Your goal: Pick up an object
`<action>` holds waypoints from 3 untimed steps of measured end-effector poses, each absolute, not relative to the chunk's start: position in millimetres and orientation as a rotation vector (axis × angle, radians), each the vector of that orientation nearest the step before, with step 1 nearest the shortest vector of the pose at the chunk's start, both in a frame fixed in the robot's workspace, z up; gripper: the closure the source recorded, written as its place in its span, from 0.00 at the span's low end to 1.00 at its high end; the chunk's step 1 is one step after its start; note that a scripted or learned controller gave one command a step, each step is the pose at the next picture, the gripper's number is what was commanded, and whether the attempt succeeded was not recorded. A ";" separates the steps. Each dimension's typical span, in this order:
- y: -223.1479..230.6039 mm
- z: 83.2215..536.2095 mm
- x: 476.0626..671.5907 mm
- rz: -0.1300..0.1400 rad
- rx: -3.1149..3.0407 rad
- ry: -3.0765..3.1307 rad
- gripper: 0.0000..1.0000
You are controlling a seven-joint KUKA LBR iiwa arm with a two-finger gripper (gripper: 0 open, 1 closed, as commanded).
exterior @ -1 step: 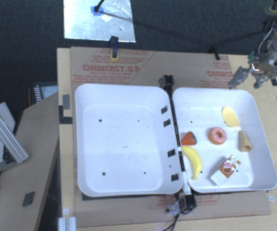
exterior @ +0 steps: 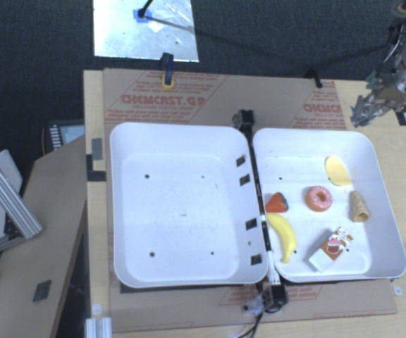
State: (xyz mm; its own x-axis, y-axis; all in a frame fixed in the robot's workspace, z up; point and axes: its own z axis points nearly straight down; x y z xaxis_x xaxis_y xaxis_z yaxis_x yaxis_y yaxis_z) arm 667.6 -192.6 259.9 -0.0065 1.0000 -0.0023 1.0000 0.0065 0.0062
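banana (exterior: pixel 282 236) long axis roughly vertical; gripper (exterior: pixel 364 115) apart, fingers unclear

The right bin (exterior: pixel 383 189) holds a banana (exterior: pixel 283 235), a red strawberry (exterior: pixel 277 203) touching its top end, and a pink doughnut (exterior: pixel 318 198). A yellow slice (exterior: pixel 337 170), a cone (exterior: pixel 359 205) and a small carton (exterior: pixel 332 248) lie apart.

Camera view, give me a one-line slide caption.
Claw hangs beyond the right bin, which holds a banana, donut, strawberry and small carton.

Robot lab, clamped bins (exterior: pixel 182 136), cabling, aluminium framing (exterior: pixel 5 196)
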 end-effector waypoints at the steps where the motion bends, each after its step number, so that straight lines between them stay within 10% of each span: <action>1: -96.8 105.1 666.1 -0.005 2.218 2.243 1.00; 2: -24.8 188.9 625.6 0.007 2.209 2.233 1.00; 3: 52.2 296.6 671.9 0.023 2.200 2.229 1.00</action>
State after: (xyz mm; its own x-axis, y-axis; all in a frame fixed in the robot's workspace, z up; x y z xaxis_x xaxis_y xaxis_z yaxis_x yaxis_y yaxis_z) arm 671.9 52.2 296.6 -0.0135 0.9999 0.0033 0.9998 0.0134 0.0172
